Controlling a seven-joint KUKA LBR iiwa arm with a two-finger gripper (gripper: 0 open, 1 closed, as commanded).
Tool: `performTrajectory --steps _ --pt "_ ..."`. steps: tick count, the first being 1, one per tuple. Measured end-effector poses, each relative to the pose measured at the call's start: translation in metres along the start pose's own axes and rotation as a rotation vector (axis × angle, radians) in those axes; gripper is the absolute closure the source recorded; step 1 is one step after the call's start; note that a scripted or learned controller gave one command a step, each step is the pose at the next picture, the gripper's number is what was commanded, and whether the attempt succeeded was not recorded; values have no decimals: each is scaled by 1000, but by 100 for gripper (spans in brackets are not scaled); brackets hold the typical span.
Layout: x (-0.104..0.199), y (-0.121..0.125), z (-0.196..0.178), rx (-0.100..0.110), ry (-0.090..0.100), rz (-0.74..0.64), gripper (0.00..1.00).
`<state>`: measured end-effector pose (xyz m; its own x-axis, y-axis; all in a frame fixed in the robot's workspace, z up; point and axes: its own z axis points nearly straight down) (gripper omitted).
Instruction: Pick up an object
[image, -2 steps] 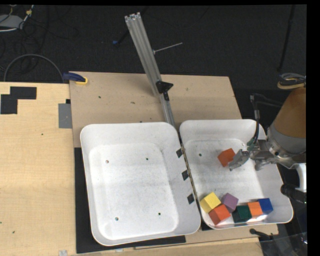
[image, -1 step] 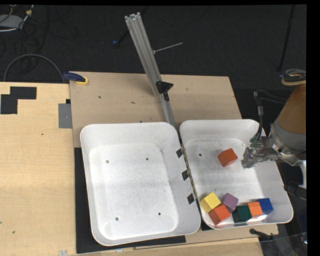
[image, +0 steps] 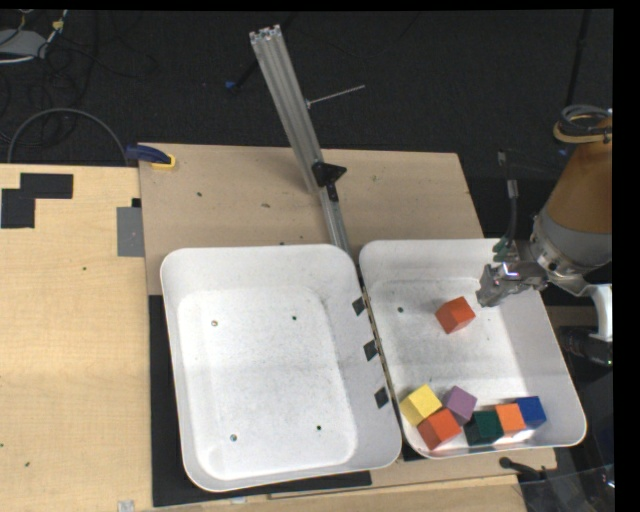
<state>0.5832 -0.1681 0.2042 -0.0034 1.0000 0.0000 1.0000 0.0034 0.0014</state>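
A grey arm (image: 575, 215) with an orange band reaches in from the right, its tool (image: 496, 285) hanging over the upper right part of the right bin (image: 420, 262); whether the tool is wide or narrow cannot be told at this slant. Just left of and below the tool, a red cube (image: 455, 314) lies alone on the bin floor, apart from the tool and tilted slightly. Along the bin's near edge a cluster of blocks sits packed together: a yellow cube (image: 422, 402), a second red cube (image: 439, 428), a purple cube (image: 461, 402), a green block (image: 484, 427), an orange block (image: 511, 416) and a blue block (image: 532, 410). The left bin (image: 200, 262) lies beside it, the two joined by black clips (image: 369, 349) along the shared edge. A slanted metal rail (image: 296, 120) rises from the wooden counter (image: 240, 195) behind the bins, well clear of the tool.
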Motion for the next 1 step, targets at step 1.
performTrajectory --steps 1 --pt "0 -2 1 5 0 -1 0"
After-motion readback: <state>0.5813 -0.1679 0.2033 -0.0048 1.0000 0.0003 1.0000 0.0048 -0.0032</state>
